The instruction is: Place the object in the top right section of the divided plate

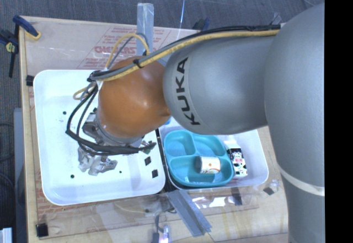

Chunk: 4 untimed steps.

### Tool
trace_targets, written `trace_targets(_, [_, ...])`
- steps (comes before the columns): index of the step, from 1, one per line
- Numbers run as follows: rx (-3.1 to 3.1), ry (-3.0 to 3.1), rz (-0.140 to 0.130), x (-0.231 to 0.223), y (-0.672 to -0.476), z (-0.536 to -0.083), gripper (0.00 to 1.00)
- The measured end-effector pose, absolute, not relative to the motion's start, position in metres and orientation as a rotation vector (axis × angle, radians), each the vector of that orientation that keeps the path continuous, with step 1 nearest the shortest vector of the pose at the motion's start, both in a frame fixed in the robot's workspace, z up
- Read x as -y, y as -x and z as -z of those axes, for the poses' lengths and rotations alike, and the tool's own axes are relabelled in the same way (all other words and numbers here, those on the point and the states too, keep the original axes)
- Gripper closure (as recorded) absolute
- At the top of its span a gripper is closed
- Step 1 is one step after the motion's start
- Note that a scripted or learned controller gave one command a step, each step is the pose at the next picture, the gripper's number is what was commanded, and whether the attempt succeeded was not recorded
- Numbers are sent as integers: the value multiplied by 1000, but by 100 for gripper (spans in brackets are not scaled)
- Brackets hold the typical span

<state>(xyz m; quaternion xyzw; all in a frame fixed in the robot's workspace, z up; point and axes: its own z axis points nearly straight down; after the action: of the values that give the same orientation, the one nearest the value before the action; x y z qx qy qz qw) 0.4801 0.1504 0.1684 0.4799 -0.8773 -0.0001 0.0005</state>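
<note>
Now jaws (98,163) low in left bin (47,126).

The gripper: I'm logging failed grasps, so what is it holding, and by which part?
It cannot be told. The gripper hangs low over the left bin, and no object can be made out in it.

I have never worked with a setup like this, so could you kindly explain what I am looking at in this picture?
This is one camera fixed above a bench, looking down at a slant. The large grey shape with the orange band is a KUKA robot arm reaching in from the right. Its gripper hangs low over the left white bin; I cannot tell whether it holds anything. The right white bin holds a blue divided plate. A small white cylindrical object lies in the plate's lower section, and a small black-and-white item sits beside the plate. Black cables run along the arm.
</note>
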Motion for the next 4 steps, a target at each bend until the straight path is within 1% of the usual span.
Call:
trace_targets(1, [2357,-2080,2,-195,-476,-191,100])
trace_targets(2, [2048,-2387,1,-214,-476,-224,100])
trace_targets(3, [1660,-2673,1,-219,-476,-231,100])
trace_targets(4, [1207,-2900,4,-219,-475,-205,100])
